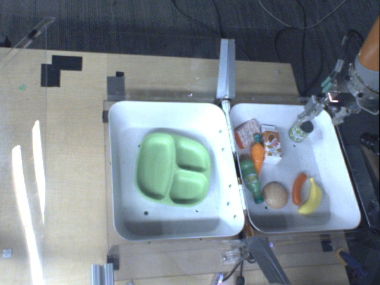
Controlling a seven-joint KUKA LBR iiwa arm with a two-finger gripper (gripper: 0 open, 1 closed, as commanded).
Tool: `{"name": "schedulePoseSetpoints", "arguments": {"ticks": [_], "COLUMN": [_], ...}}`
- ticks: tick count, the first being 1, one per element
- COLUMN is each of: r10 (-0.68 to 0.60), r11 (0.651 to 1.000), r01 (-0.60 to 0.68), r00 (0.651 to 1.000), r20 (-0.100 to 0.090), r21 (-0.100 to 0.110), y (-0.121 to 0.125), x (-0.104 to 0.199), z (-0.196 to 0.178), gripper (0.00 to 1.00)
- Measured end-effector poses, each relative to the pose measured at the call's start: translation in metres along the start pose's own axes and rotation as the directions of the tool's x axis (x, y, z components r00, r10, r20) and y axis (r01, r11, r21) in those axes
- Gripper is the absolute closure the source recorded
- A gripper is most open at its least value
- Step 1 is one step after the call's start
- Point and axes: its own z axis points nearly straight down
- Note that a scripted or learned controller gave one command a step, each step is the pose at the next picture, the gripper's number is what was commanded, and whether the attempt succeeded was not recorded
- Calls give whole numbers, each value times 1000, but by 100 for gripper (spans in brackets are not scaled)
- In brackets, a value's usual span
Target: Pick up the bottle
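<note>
The bottle [251, 180] is green and lies on its side along the left wall of the right bin [332, 218], just below a carrot [257, 155]. My gripper [310, 113] hangs over the far right corner of that bin, well away from the bottle, up and to its right. A small round green-and-white object [297, 134] sits directly under the gripper.
The right bin also holds a red-and-white packet [247, 132], a small carton [272, 145], a brown round item [275, 195], a red pepper [298, 189] and a banana [312, 196]. A green divided tray [173, 167] lies in the left bin [122, 177].
</note>
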Motion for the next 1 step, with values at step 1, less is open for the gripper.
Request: {"name": "schedulePoseSetpoints", "arguments": {"ticks": [1], "r10": [198], "r11": [980], "r01": [-198], "r00": [980], "r20": [1], "r21": [-3], "y": [-16], "x": [-54], "z": [3], "gripper": [0]}}
